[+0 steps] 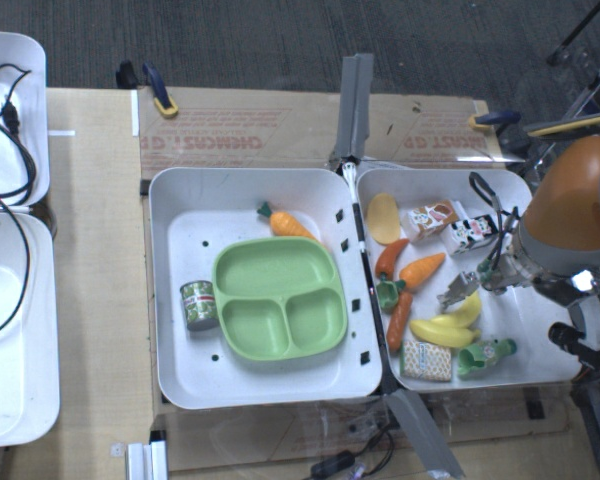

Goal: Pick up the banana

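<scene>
Arm [565, 208] entering from 3 o'clock, approach step; right bin [510, 373]; banana [450, 326] at bin's 5 o'clock; gripper [460, 290] just above it, whether released or clenched cannot be told; next: descend, close on banana.

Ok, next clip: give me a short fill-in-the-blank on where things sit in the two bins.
1. The banana lies in the ____ bin.
2. The green tray has ____ compartments.
3. The small can stands on the tray's ____ side.
4. The end effector hovers over the ____.

Missing words: right; three; left; banana
</scene>
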Motion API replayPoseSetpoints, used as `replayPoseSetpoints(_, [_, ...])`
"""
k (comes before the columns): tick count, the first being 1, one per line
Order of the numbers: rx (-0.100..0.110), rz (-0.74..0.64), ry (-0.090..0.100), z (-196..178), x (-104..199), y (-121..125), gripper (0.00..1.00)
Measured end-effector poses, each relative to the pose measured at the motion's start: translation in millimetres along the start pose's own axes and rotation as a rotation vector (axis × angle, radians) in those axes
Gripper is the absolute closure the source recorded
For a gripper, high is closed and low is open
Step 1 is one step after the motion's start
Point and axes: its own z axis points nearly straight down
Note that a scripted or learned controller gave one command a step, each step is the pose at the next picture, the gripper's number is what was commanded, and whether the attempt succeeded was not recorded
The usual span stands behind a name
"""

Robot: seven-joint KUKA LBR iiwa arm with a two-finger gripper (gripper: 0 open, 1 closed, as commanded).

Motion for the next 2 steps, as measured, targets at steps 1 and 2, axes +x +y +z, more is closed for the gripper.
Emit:
replayPoseSetpoints(1, [-0.001, 0.003, -0.001, -9.3, -0.5, 0.5, 1.0])
replayPoseSetpoints(2, [-0.002, 0.006, -0.001, -18.4, -0.9, 0.9, 1.0])
